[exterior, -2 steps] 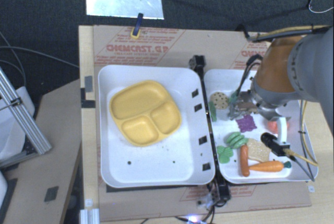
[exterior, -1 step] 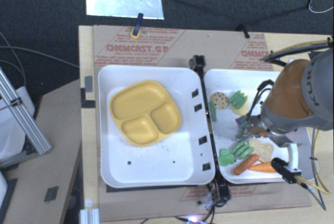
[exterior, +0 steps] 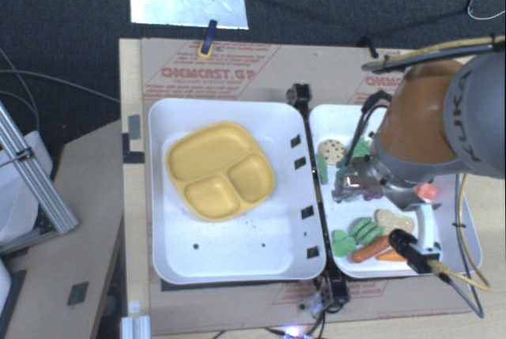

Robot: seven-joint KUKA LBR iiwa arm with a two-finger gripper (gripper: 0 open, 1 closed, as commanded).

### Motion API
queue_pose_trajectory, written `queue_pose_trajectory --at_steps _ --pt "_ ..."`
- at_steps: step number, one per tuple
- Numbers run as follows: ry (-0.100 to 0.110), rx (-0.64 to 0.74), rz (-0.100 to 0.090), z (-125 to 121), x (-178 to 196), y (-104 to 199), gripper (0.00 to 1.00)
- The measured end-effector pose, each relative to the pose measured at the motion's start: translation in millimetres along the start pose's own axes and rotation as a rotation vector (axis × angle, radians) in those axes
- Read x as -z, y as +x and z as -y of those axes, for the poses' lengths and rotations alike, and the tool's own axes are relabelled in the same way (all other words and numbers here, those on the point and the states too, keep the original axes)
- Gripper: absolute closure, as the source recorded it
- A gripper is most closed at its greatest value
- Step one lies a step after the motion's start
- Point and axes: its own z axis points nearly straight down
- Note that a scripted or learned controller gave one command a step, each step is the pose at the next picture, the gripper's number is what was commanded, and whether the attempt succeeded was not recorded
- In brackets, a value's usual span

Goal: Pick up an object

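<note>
The gripper [exterior: 353,186] hangs low over the right bin [exterior: 332,118], just beside a speckled cookie [exterior: 331,149]. A green toy vegetable [exterior: 365,231] and an orange carrot [exterior: 370,250] lie near the bin's near edge. A yellow divided tray [exterior: 219,170] sits in the left bin [exterior: 229,250].

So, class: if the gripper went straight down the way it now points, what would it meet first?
Probably the bare floor of the right bin. The gripper hangs over it, between the cookie and the green pieces; depth is unclear.

Two white bins [exterior: 229,266], one yellow divided plate [exterior: 220,170], one cookie [exterior: 331,149], one carrot [exterior: 368,250].
</note>
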Motion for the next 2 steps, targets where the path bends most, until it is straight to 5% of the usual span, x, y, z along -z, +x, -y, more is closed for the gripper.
queue_pose_trajectory --at_steps 1,2 --pt "0.007 0.000 0.001 3.7 2.4 85.5 1.00" --pt "-0.010 0.002 -0.006 2.9 157.4 172.1 1.00"
